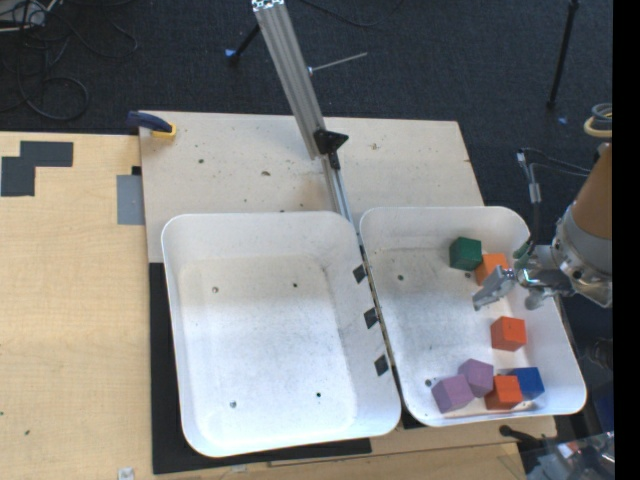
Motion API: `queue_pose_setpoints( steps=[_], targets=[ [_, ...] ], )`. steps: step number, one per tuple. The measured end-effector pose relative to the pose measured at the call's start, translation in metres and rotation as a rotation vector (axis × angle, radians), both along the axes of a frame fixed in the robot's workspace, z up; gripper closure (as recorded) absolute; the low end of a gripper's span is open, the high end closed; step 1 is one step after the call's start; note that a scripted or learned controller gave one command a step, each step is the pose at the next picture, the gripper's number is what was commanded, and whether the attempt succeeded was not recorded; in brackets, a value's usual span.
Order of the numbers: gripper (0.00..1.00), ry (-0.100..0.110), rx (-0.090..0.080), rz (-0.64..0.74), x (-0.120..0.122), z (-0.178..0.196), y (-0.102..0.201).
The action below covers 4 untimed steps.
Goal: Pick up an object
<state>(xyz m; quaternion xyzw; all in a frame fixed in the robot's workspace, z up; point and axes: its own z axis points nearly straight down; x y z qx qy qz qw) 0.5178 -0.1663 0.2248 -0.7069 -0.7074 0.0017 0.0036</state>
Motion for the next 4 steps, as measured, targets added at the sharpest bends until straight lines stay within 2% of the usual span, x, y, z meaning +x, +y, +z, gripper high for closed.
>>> queue_pose_setpoints(
  steps=[1,2,3,4],
  targets=[
    [0.0,-0.004,-0.001,-0.003,0.001,0.002,-0.001],
    [0.0,0.0,0.0,-0.002,0.007,-0.05,0.007],
    [0.0,0.002,0.001,-0.002,-0.004,-0.099,0.009],
    [0.0,-0.005,-0.001,-0.003,-0.004,-0.133,0.01]
  ],
)
